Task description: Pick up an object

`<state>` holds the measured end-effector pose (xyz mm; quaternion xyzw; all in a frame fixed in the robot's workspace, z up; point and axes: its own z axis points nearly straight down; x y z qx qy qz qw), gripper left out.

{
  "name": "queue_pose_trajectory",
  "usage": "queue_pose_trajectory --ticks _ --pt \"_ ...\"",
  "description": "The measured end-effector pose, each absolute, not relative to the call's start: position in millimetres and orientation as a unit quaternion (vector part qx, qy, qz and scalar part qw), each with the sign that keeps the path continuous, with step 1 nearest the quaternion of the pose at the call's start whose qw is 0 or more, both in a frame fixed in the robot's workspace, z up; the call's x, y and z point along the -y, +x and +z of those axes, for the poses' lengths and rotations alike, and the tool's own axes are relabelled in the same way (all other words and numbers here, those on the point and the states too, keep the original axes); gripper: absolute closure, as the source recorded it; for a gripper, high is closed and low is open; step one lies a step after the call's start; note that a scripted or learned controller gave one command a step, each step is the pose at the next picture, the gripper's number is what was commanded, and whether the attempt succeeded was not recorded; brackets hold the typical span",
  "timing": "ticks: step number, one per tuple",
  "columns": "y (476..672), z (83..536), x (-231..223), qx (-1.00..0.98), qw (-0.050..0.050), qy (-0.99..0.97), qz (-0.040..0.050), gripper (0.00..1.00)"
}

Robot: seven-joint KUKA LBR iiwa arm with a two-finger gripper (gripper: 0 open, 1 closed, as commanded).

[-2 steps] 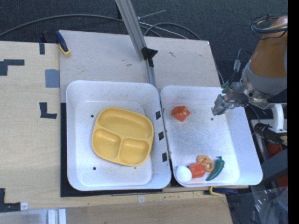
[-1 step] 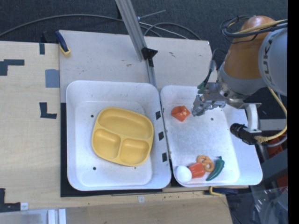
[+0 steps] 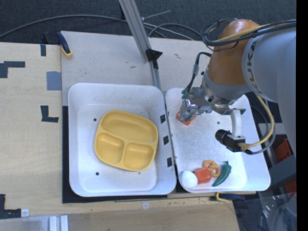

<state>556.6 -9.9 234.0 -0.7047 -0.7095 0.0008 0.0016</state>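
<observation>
Arm [image 3: 250, 57] hides the far part of the right bin [image 3: 257, 174]. The gripper [image 3: 188, 110] is low at its far left corner, clamped on a small red object [image 3: 185, 118]. At the near edge lie a white egg [image 3: 188, 179], a pretzel [image 3: 210, 166] and something green [image 3: 223, 173]. The left bin [image 3: 79, 129] holds a yellow divided plate [image 3: 126, 140].

a robotics lab: a grey arm [image 3: 269, 57] over a plywood bench [image 3: 29, 143] with two white bins [image 3: 77, 129], loose cables [image 3: 96, 18] at 12 o'clock, tape marks [image 3: 45, 113] at 9 o'clock.
</observation>
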Motion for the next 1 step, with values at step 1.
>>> queue_pose_trajectory --ticks 1 --pt "561.8 221.5 -40.6 0.709 0.001 -0.705 0.0011 1.00"
